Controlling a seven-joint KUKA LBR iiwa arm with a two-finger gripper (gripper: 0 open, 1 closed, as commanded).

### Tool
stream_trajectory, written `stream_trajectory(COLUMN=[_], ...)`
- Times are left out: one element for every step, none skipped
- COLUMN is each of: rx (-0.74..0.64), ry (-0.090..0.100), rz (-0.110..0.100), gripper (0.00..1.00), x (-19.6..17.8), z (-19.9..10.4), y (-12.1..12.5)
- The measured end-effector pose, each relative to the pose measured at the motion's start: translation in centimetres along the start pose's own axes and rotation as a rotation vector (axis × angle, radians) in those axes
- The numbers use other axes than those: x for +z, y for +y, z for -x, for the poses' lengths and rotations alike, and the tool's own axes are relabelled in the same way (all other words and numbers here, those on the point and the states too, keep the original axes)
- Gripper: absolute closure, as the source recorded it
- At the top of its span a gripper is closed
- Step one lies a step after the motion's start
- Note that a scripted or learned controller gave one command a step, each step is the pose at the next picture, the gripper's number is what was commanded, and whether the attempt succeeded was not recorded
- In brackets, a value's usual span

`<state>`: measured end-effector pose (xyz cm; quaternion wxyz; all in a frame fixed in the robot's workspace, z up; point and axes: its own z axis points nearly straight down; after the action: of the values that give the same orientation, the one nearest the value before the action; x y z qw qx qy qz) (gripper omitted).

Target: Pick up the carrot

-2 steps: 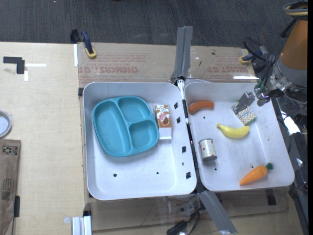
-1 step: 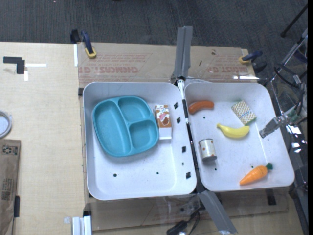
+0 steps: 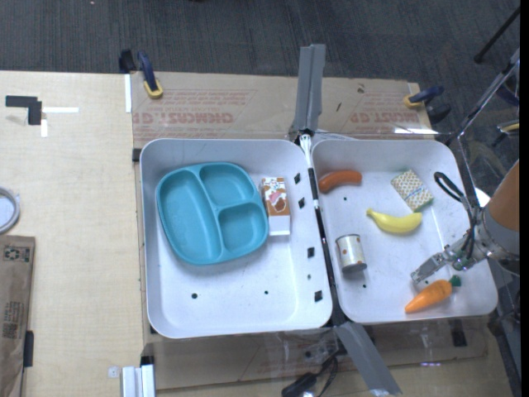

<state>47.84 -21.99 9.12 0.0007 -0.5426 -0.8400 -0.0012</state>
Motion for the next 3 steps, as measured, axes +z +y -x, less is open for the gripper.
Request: stream_trajectory(rx=[-0.034,-0.031,-0.032], ry=[-0.001,-0.002,-0.002], rz=[-0.001,0.001,0.001], gripper=[0.0,1.0,0.0], x=[0.01,-0.89,-0.89], z=[0.06,0.12,0.13], y=[-0.08,-0.01,-0.02])
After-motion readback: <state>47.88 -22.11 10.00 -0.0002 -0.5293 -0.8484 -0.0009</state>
